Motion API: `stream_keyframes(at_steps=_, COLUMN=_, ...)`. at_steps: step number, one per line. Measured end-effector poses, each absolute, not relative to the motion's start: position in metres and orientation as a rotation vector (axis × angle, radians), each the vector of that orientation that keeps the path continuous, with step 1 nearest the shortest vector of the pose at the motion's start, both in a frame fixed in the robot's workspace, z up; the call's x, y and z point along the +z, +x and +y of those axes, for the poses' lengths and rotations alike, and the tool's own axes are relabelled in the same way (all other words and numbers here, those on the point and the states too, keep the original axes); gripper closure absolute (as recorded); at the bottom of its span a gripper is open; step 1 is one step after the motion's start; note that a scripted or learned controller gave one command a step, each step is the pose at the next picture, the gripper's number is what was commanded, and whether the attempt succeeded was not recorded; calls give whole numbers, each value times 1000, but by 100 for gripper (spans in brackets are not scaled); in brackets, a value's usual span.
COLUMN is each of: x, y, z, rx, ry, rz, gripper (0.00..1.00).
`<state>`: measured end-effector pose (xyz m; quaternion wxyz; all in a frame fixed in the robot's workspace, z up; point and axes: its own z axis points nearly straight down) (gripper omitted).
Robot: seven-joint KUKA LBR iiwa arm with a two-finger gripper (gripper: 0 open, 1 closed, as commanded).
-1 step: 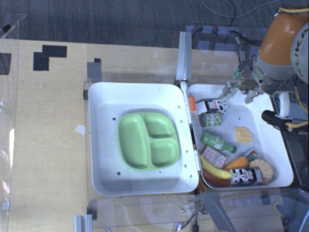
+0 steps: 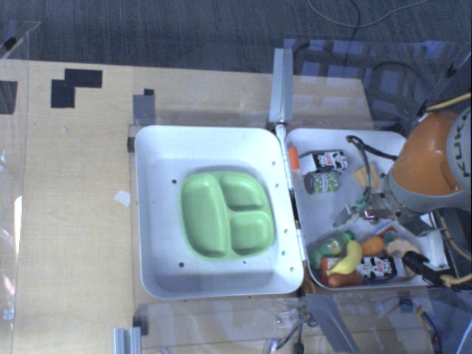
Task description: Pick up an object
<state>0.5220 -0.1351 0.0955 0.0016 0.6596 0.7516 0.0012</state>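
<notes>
My gripper (image 2: 359, 209) hangs over the middle of the right bin (image 2: 310, 142), reaching in from the right under the orange wrist band. Its fingers look spread, with nothing between them. Just up and left of it stands a small can with a green label (image 2: 322, 182), and behind that lies a black-and-white cow-patterned carton (image 2: 329, 160). Below the gripper, along the bin's front edge, lie a yellow banana (image 2: 347, 257), a green item (image 2: 325, 247), an orange ball (image 2: 373, 245) and a second cow-patterned carton (image 2: 380, 268).
The left bin (image 2: 158, 220) holds a green divided plate (image 2: 227, 214). An orange marker (image 2: 293, 158) lies against the right bin's left wall. A yellow piece (image 2: 362, 175) sits near the arm. Cables run behind the right bin.
</notes>
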Motion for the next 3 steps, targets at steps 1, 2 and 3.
stream_keyframes(at_steps=1, x=91, y=493, z=-191, rx=13, ry=1984, rz=2414, gripper=0)
stream_keyframes(at_steps=2, x=102, y=495, z=-190, rx=19, ry=1980, rz=2414, gripper=100)
stream_keyframes(at_steps=3, x=102, y=495, z=-190, rx=19, ry=1980, rz=2414, gripper=0)
